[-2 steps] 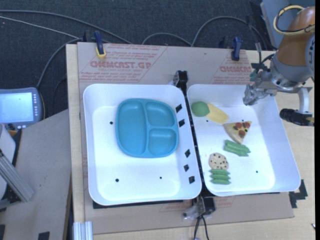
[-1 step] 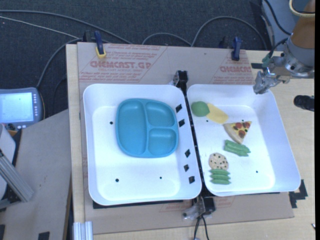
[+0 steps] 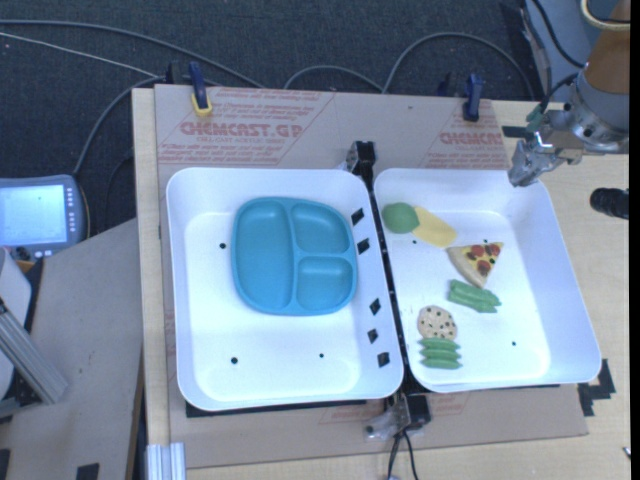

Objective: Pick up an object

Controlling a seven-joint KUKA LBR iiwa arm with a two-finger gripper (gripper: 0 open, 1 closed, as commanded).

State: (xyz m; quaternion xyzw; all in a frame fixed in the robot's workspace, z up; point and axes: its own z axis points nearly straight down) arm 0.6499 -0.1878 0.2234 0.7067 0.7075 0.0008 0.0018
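camera view: the gripper point(image 3: 527, 168) is hanging over the top right corner of the right bin point(image 3: 560, 268), basically above the rim, with nothing between its fingers as far as i can see. whether it's wide or narrow i honestly can't tell from this angle, it's too small and seen from above.

all the toy food is sitting below and to the left of the gripper, inside that right bin. closest to it is the pizza slice point(image 3: 477, 261), then the yellow piece point(image 3: 434, 229) touching the green round thing point(image 3: 399, 217). further down are the green pod point(image 3: 472, 296), the cookie point(image 3: 436, 321) and the pea pod point(image 3: 439, 353) just under it. the blue tray point(image 3: 294, 255) is way off left in the other bin point(image 3: 200, 298).

if i'm picking, i'm going for the pizza slice since it's near and has free space around it. its long axis is running roughly left-right, tip pointing left, crust end toward the gripper's side. so i'd be closing across the narrow width, near the middle, and coming straight down rather than clipping the bin wall.
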